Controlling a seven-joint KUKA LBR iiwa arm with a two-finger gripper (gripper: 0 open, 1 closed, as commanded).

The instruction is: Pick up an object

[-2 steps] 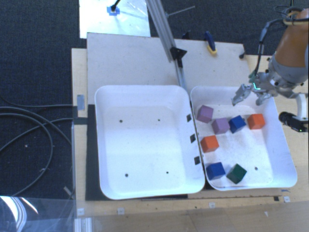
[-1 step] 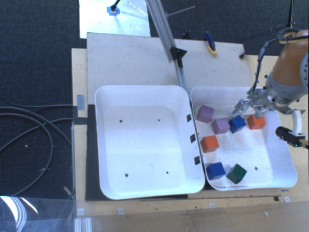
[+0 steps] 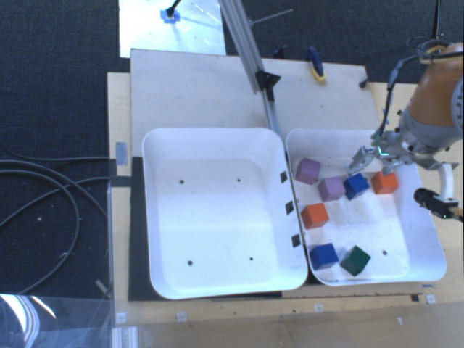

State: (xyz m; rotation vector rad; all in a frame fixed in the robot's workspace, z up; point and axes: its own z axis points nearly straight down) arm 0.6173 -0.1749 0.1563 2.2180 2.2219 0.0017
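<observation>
The pale wooden bench [image 3: 217,85] runs closest to the lens along its front edge at six o'clock, and it carries everything else. On it the largest thing is the wide shallow white plastic bin [image 3: 217,209] on the nine o'clock side, its floor bare apart from a few dark dots. Touching its rim at three o'clock sits the narrower shallow white plastic bin [image 3: 420,259], which holds all the blocks.

The grey arm with the orange band [image 3: 435,100] reaches in from three o'clock, and its pincer [image 3: 377,162] hangs low over the far half of the narrower bin. Its fingers appear spread a little, one toward a blue cube, one toward an orange cube, with nothing between them.

The blocks are all small. A blue cube [image 3: 355,185] and an orange cube [image 3: 384,183] lie just beside each other directly under the pincer. A lilac cube [image 3: 331,188] touches the blue one at its nine o'clock side, and a purple cube [image 3: 309,170] sits near, toward eleven o'clock. An orange-red cube [image 3: 314,214] lies by the shared rim. A second blue cube [image 3: 323,255] and a dark green cube [image 3: 355,259] rest at the six o'clock end.

By my reading, the reach is done; the closing and lift remain, and no object is raised yet.
</observation>
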